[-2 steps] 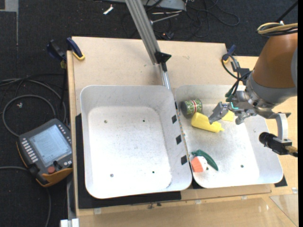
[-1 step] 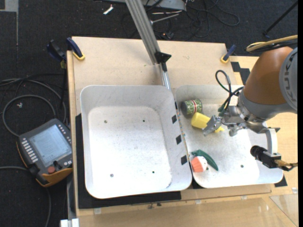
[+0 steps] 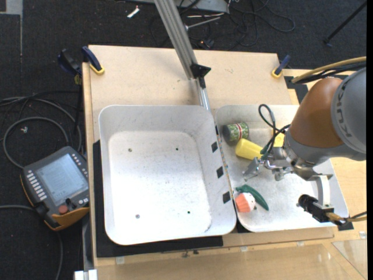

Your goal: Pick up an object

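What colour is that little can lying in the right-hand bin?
Green, with a pale speckled pattern; the can shows best in the camera view.

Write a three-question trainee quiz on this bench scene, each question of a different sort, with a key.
1. True or false: the yellow object lies in the left bin.
2. Which item lies nearest the front edge of the right bin? A) green can B) yellow object C) strawberry toy
3. Fill in: the gripper hovers over the ____ bin.

Key: 1 false; 2 C; 3 right.
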You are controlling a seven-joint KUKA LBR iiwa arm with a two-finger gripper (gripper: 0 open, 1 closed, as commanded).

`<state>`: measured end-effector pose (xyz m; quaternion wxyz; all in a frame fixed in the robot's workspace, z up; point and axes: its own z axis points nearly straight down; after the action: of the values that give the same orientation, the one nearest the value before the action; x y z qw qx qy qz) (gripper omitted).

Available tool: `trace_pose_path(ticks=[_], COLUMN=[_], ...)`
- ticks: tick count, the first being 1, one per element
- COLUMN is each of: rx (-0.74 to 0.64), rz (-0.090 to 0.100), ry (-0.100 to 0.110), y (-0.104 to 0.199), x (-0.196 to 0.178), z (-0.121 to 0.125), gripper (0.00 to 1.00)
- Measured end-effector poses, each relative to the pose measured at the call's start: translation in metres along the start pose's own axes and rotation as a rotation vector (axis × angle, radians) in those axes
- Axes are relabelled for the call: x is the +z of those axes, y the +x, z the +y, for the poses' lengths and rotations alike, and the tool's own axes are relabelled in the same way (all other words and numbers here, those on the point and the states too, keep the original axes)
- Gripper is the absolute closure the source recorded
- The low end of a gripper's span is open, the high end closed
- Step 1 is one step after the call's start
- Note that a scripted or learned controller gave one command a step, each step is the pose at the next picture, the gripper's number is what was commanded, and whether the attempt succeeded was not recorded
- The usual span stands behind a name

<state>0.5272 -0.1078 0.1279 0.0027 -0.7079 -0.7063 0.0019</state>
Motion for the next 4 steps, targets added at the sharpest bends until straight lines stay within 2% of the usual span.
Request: trace_pose_path(ticks=[1,2,4], rx=[-0.001,-0.001,-0.006], rz=[-0.001,-0.001,-0.003], ry=[-0.006,-0.009,-0.014], y=[0.0,0.001,0.006], x=[0.034,0.022,-0.09], z=[0.001,0.001,-0.005], gripper=[0.0,1.0,1.0])
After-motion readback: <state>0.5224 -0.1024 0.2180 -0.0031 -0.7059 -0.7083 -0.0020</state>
